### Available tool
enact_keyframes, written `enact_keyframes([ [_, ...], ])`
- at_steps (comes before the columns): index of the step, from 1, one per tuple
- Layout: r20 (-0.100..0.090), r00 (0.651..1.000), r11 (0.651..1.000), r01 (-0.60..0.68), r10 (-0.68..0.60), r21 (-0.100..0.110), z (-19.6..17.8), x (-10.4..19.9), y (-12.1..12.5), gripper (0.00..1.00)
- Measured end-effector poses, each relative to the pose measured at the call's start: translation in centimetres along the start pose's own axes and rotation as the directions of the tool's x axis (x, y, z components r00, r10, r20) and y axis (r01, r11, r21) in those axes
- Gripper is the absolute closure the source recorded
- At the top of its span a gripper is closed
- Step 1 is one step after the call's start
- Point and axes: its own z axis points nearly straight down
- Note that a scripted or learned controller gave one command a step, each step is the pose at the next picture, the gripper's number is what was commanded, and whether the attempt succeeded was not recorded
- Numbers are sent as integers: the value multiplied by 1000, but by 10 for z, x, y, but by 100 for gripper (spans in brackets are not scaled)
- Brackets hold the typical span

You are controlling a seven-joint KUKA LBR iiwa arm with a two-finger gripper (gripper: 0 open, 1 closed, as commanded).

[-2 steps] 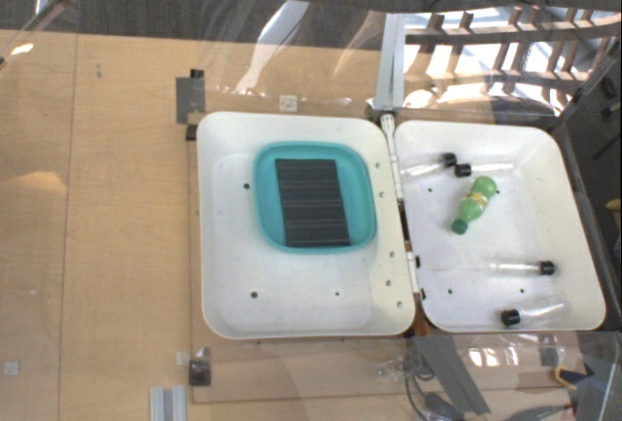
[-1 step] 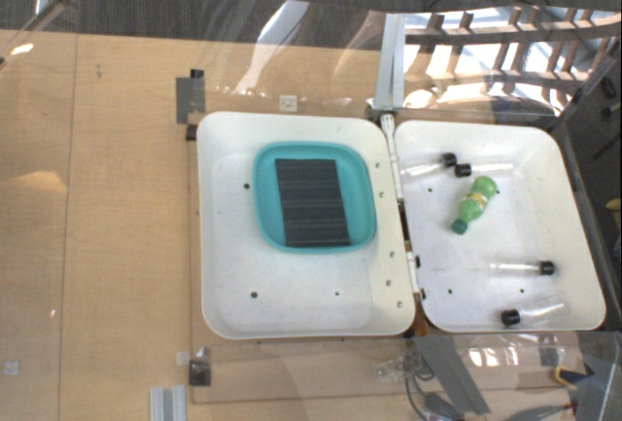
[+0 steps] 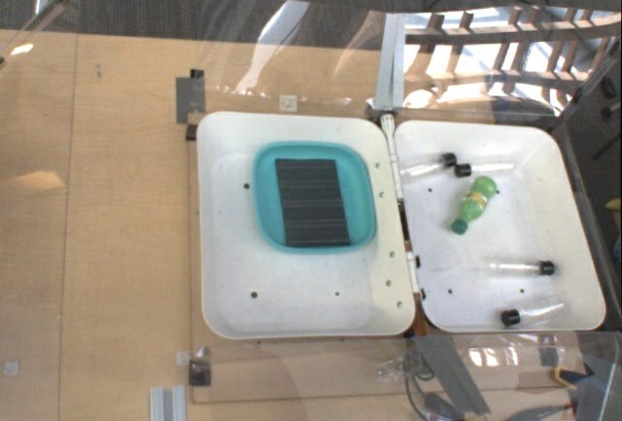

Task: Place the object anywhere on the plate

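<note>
Nearest the camera, in the right bin (image 3: 544, 215), a clear tube with a black cap (image 3: 528, 314) is seen lying close to the front wall, and a second capped tube (image 3: 520, 266) lies a little farther in. Beyond these, a small green bottle (image 3: 473, 203) rests on its side, tilted, near the middle of that bin. Two more capped tubes (image 3: 449, 160) lie toward its far left corner. The bottle is judged to be the likeliest thing to be moved, though this is not settled by the task wording, so a wrong pick could be made among the candidates. Whether the claw is spread or pressed together cannot be told from this view. The tubes are judged to be slim, smooth and round, so they could be rolled aside or squeezed out of a grip. The one by the front wall could be missed because of the rim. The bottle, being round, could also be sent rolling once released. In the left bin (image 3: 292, 298) the teal plate (image 3: 264, 200) is largely covered by a dark ribbed mat (image 3: 313, 202), well apart from the bottle. A drop during the crossing over the joined rims could leave the thing short of the plate.
</note>
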Motion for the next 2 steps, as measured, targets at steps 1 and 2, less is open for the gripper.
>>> enact_keyframes([
  [1, 0, 1000, 1000, 0, 0, 0, 0, 0, 0, 0],
  [2, -3, 1000, 1000, -1, 1, -1, -1, 12, 3, 0],
])
